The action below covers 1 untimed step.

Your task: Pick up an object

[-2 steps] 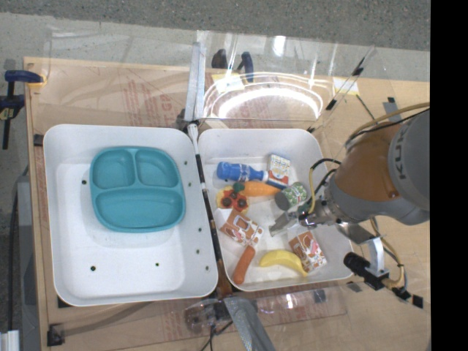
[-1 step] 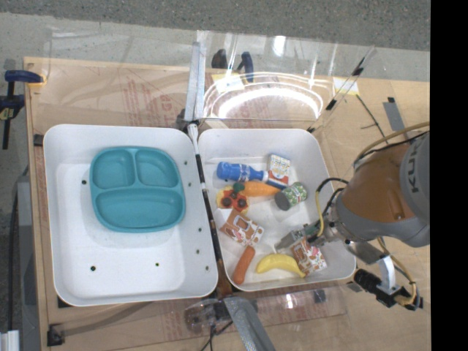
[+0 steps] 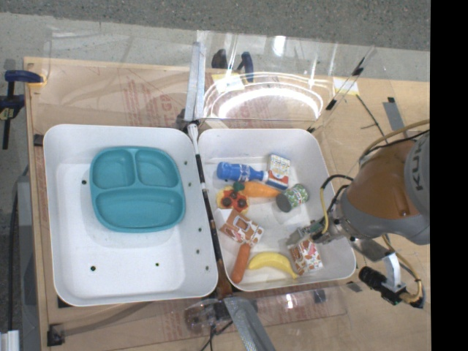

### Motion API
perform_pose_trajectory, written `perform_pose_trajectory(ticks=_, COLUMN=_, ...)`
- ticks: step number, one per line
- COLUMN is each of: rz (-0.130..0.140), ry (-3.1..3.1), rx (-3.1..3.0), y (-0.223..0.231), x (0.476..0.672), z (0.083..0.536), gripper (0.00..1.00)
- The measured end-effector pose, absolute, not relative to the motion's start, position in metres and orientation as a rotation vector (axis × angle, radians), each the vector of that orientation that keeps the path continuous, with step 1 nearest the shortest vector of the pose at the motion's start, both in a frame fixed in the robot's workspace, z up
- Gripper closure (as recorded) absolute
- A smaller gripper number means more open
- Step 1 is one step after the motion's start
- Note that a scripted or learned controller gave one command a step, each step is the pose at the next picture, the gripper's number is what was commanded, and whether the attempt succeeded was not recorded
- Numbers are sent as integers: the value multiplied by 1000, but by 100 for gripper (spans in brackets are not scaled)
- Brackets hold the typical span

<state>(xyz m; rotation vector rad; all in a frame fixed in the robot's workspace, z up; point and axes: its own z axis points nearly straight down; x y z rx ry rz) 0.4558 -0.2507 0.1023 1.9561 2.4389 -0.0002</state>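
My arm (image 3: pixel 387 192) reaches in from the right, orange band over the right bin's (image 3: pixel 322 152) near right corner. My gripper (image 3: pixel 311 234) sits low at that corner, just above a small red-and-white carton (image 3: pixel 307 257). Whether my jaws are released or clenched, I cannot tell; nothing is visibly between them.

Right bin contents, all lying on the floor:
- blue bottle (image 3: pixel 240 172), lying on its side, upper middle
- small carton with red print (image 3: pixel 278 170), just right of the bottle
- carrot (image 3: pixel 262 189) below the bottle, beside a dark fruit cluster (image 3: pixel 233 197)
- green can (image 3: pixel 292 197), tilted, right of the carrot
- patterned red-and-white packet (image 3: pixel 240 229), left of centre
- orange sausage-shaped piece (image 3: pixel 240 262) near the front edge
- banana (image 3: pixel 272 262) just right of it, almost touching the carton under my gripper

Left bin (image 3: pixel 66 254): teal divided plate (image 3: pixel 137 189), three compartments, upper half of the bin.

A clear plastic sheet (image 3: pixel 263 68) stands behind the right bin
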Motion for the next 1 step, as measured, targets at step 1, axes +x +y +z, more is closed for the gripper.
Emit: perform_pose_trajectory(ticks=1, rz=0, ry=2365, rx=2065, y=-194, x=467, z=217, gripper=100)
